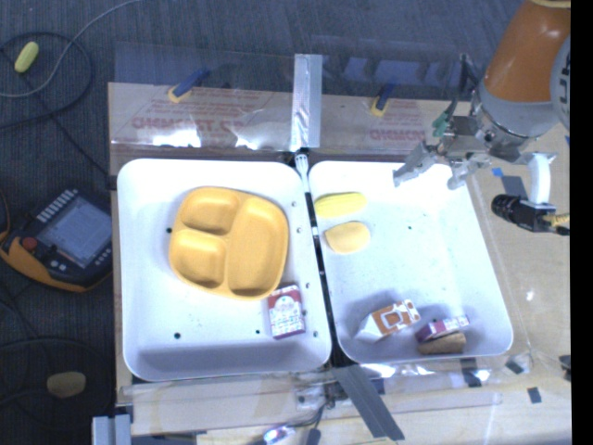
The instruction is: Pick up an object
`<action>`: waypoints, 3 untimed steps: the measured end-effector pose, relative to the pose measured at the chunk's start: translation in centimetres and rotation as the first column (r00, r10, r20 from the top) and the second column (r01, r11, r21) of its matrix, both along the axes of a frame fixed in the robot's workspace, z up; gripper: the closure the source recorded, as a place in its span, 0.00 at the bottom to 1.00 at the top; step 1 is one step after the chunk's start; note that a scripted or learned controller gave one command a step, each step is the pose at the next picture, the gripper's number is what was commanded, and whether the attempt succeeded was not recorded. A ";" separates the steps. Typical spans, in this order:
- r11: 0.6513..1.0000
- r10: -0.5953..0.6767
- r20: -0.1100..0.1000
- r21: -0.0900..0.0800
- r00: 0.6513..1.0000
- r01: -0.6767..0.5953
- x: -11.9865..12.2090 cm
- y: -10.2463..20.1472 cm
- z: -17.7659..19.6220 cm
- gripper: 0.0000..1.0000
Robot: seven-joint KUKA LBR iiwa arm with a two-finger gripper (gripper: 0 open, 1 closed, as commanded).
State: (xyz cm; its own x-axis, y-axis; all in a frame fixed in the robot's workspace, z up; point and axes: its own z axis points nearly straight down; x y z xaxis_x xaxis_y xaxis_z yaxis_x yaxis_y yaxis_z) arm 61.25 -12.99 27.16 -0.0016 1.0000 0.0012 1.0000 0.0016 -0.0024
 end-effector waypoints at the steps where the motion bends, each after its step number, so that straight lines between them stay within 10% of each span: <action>1: 0.968 0.251 -0.001 -0.002 0.968 -0.251 4.9 1.4 -15.7 0.00; 2: 0.898 0.440 0.001 0.000 0.898 -0.440 -2.8 -0.8 -17.4 0.00; 3: 0.907 0.422 0.013 -0.007 0.907 -0.422 2.6 2.3 -18.1 0.00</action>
State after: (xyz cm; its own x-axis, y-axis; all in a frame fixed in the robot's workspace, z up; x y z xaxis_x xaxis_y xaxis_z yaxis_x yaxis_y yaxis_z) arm 63.80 -10.73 9.10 -0.4234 0.9059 -0.0060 0.9059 0.4234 0.0108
